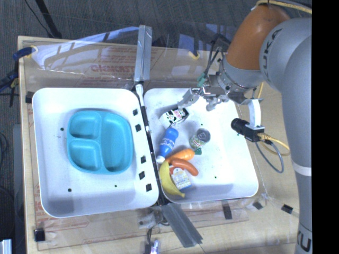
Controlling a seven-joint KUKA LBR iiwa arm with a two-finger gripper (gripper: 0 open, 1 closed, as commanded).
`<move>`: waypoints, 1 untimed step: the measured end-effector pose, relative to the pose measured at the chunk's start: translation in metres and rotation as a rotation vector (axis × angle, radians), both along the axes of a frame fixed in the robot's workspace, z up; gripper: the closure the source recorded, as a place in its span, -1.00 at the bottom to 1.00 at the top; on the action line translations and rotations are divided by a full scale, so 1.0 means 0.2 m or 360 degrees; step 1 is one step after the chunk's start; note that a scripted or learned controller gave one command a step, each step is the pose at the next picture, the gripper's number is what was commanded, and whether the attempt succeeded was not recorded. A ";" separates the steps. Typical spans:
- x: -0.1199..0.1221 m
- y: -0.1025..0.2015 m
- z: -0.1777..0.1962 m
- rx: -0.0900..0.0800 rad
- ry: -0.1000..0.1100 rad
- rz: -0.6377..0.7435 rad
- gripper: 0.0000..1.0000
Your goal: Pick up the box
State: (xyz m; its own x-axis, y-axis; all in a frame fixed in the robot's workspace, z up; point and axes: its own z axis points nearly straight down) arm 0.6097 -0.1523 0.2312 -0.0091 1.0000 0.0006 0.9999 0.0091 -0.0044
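A small black-and-white patterned box [175,116] lies near the back left of the right bin [233,168], close to the divider. My gripper [199,99] hangs just up and right of it, over the bin's back part. It is open, with one finger [188,97] reaching toward the box's upper right corner and the other finger [213,103] farther right. Nothing sits between the fingers.
Below the box lie a blue bottle [169,141], a small can [199,137], an orange carrot-like piece [181,154], a red piece [186,166] and a banana [168,180] bearing a small labelled packet [181,180]. The left bin [47,189] holds a blue divided tray [99,141].
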 end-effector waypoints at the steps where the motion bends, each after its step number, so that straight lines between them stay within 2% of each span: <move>1: -0.14 0.01 -0.70 -0.0001 -0.0002 -0.0079 -1.00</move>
